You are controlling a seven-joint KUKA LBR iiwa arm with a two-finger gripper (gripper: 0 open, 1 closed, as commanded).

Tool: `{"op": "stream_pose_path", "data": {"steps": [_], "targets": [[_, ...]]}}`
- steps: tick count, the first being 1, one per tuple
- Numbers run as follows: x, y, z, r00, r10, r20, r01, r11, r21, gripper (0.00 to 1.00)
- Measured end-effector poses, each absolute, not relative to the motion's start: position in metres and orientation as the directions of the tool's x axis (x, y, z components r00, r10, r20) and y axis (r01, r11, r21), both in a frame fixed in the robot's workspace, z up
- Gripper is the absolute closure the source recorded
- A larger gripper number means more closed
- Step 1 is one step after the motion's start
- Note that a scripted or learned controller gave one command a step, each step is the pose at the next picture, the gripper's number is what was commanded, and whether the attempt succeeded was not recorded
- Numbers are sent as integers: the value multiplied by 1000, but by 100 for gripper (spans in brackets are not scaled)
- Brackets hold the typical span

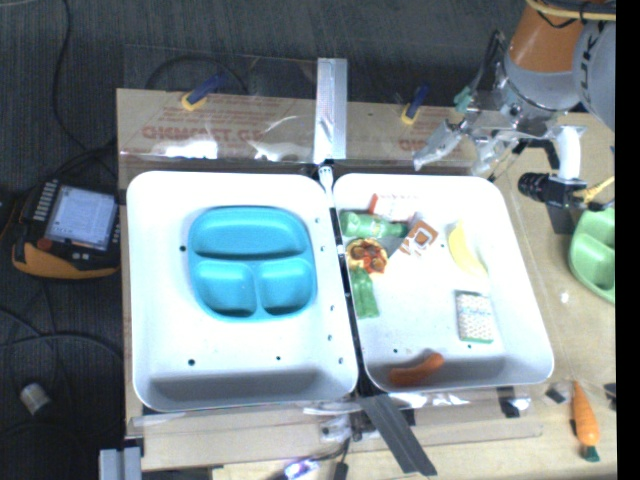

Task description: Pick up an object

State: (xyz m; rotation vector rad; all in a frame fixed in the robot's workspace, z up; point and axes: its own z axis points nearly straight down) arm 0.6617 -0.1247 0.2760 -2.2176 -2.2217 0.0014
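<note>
Right now your gripper [470, 148] hangs past the far rim of the right bin [520, 268], up by that bin's far corner, and whether it is clenched or released you cannot tell from this angle; nothing shows in its grasp. Every candidate object lies nearer the camera than the gripper, down inside the right bin. Closest to it, just inside the far wall, you have a small orange-and-white carton [420, 236] and, beside that, a yellow banana-like piece [463, 248]. Further to the gripper's left, along the wall shared with the other bin, a green packet [372, 225] sits over a round brown-and-orange item [366, 256], with a green bottle-like piece [362, 293] just below them. Well away from the gripper, toward the near wall, lie a speckled grey-green sponge [475, 316] and a red-orange sausage-shaped toy [415, 368]. Far off to its left, the left bin [160, 358] holds a blue divided tray [252, 263].
</note>
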Motion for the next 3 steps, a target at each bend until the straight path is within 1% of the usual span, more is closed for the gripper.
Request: {"op": "stream_pose_path", "data": {"steps": [1, 2, 3], "targets": [[602, -203, 172, -5, 1000, -2, 1000, 5, -5, 0], [635, -217, 120, -27, 1000, -4, 999, 27, 26, 0], [640, -221, 226, -181, 983, -1, 983, 181, -1, 0]]}}
